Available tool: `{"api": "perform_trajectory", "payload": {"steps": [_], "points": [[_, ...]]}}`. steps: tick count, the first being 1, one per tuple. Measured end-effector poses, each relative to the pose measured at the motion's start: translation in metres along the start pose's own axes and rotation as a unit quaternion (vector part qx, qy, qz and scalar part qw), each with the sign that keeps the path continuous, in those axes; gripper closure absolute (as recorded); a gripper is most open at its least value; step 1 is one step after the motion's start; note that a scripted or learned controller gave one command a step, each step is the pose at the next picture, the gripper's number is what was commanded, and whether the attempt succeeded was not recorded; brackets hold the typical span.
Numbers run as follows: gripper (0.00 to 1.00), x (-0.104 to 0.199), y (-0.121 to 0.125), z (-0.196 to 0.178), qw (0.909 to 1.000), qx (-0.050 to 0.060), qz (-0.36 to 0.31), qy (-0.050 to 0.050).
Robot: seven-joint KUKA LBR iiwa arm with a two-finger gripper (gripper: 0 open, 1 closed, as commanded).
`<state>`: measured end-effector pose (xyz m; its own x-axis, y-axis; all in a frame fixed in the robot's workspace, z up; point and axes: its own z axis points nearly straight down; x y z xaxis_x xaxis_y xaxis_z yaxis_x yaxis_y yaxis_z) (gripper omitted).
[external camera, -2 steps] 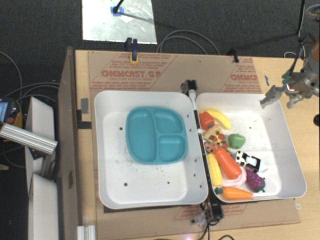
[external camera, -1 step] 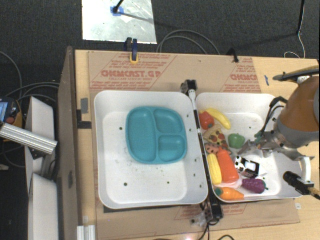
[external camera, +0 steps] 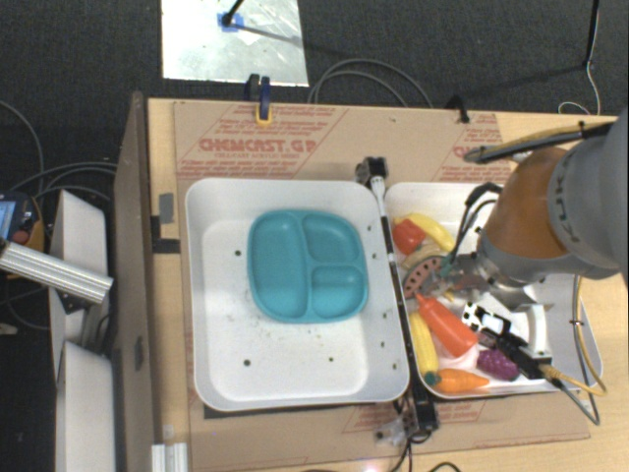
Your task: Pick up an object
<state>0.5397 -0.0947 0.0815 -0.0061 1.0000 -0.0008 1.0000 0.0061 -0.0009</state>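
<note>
Looking down on the bench [external camera: 295,141], its top covered in brown printed cardboard, with two shallow white plastic bins side by side. Taking the left bin [external camera: 221,362] as our landmark: inside it, a little toward its far side, lies a teal divided plate [external camera: 307,265], smooth, rounded at the corners, with three compartments, flat on the bin floor. Just to the right of the left bin, touching rim to rim, sits the right bin [external camera: 425,197], and it is crowded with glossy plastic toy food: a yellow banana-like piece [external camera: 429,227] at the far end, a red piece [external camera: 406,235] beside it, a long orange carrot shape [external camera: 447,326] in the middle, a yellow corn cob [external camera: 424,337] along the shared rim, a purple grape cluster [external camera: 498,364] and an orange piece [external camera: 460,382] at the near end. The grey arm with its orange band [external camera: 526,214] hangs over that right bin, the gripper [external camera: 470,285] low among the toys. The fingers are hidden by the wrist, so I cannot tell how far apart they stand or whether they grip anything.
</note>
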Motion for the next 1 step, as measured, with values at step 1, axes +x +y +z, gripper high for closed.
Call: {"api": "perform_trajectory", "payload": {"steps": [1], "points": [[0.00,-0.0031,0.0815,0.0040,0.9996,0.029,0.007,0.004]]}}
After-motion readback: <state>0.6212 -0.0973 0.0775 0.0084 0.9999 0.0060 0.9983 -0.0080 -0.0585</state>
